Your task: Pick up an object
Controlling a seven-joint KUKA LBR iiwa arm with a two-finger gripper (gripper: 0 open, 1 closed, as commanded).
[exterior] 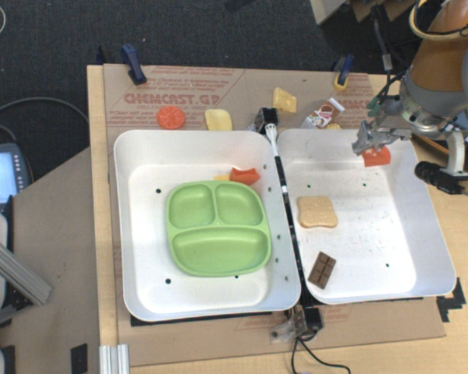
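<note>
Two bins side by side on the bench. Left bin (pixel 132 209) holds a divided plate (pixel 217 228) near its middle, with a small wedge piece (pixel 246 175) just behind the plate toward the shared wall. Right bin (pixel 421 248) holds a toast slice (pixel 317 212) near its left side, a chocolate bar (pixel 322 269) in front of that, and a small block (pixel 377 157) at the back, with the gripper (pixel 372 140) right over it. Behind the bins on the board: a round disc (pixel 171 118), a cheese-like piece (pixel 218 120), another chunk (pixel 284 100), a small carton (pixel 323 114).
</note>
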